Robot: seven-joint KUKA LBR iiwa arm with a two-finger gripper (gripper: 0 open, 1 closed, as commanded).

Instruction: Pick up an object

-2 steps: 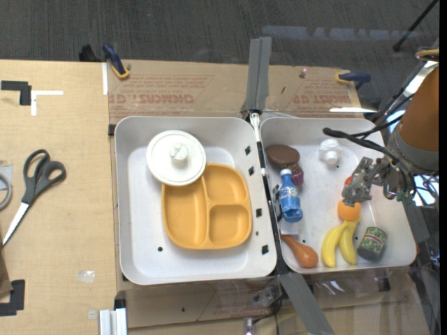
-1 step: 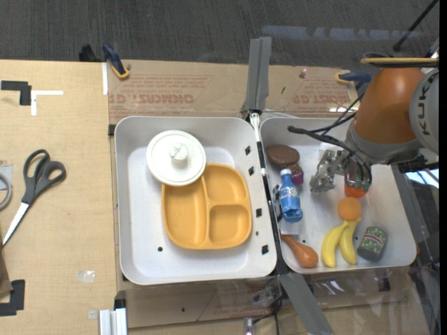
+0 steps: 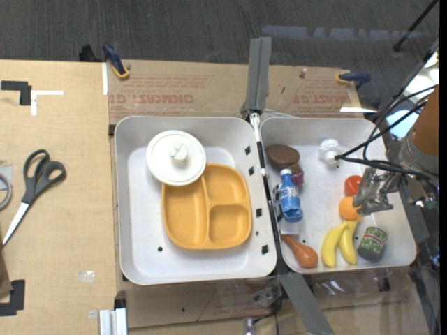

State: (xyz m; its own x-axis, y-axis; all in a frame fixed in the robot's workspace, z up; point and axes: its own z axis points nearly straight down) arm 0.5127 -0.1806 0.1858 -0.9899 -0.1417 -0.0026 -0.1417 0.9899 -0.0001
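In the right bin [image 3: 398, 260], a blue bottle [image 3: 289, 199] lies on its side near the left wall, with a brown disc [image 3: 282, 155] just beyond it. A yellow banana [image 3: 338, 243], an orange ball [image 3: 348, 209] and a small green can [image 3: 371, 243] cluster near the right. An orange-brown drumstick [image 3: 299, 250] lies at the near edge.
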